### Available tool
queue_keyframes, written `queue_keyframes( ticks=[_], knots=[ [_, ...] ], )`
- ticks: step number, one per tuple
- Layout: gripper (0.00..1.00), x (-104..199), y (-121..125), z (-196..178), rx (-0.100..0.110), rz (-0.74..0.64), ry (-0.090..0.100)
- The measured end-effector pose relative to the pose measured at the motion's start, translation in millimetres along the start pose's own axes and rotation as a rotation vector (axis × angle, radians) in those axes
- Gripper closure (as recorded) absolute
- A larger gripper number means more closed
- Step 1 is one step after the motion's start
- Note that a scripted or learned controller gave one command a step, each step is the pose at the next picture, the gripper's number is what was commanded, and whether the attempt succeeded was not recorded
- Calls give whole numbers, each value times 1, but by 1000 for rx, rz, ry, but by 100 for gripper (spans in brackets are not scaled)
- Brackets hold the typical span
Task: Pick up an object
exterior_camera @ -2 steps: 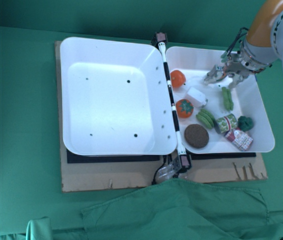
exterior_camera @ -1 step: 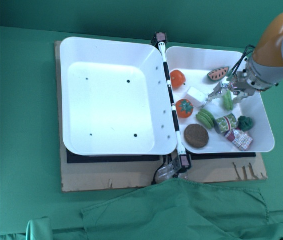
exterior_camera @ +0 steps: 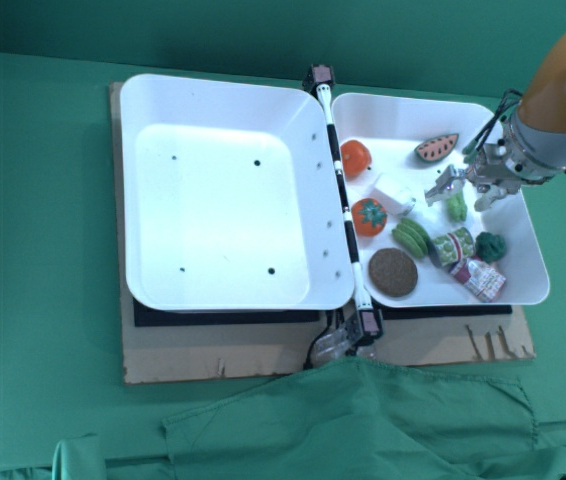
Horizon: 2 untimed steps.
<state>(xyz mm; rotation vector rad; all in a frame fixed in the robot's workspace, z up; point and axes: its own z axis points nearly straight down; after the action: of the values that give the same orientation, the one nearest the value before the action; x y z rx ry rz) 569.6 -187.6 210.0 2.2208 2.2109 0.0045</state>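
Camera view: 2 white bins side by side on a green bench, with the arm reaching into the right one.

The left bin [exterior_camera: 223, 193] shows a bare white floor with 4 dark dots. The right bin [exterior_camera: 523, 268] holds the toy food: a watermelon slice [exterior_camera: 436, 148] at the back, 2 orange-red tomatoes, one [exterior_camera: 355, 157] near the divider and one [exterior_camera: 368, 216] just in front of it, a white block [exterior_camera: 393, 196] between them, a green ridged gourd [exterior_camera: 411, 236], a brown round patty [exterior_camera: 393, 272], a green and pink packet [exterior_camera: 468, 265] and a dark green broccoli [exterior_camera: 491, 246]. The gripper [exterior_camera: 458, 190] hangs low over the bin's middle right, its fingers spread, with a small green vegetable [exterior_camera: 457, 207] just under and between the fingertips; whether they touch it I cannot tell.
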Motion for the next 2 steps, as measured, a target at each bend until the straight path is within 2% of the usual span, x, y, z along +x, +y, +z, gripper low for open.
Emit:
queue_keyframes(
  ticks=[1,2],
  knots=[
    [100,-1,1,-11,-5,3,-3],
    [100,-3,3,-24,-12,6,-6]
  ],
)
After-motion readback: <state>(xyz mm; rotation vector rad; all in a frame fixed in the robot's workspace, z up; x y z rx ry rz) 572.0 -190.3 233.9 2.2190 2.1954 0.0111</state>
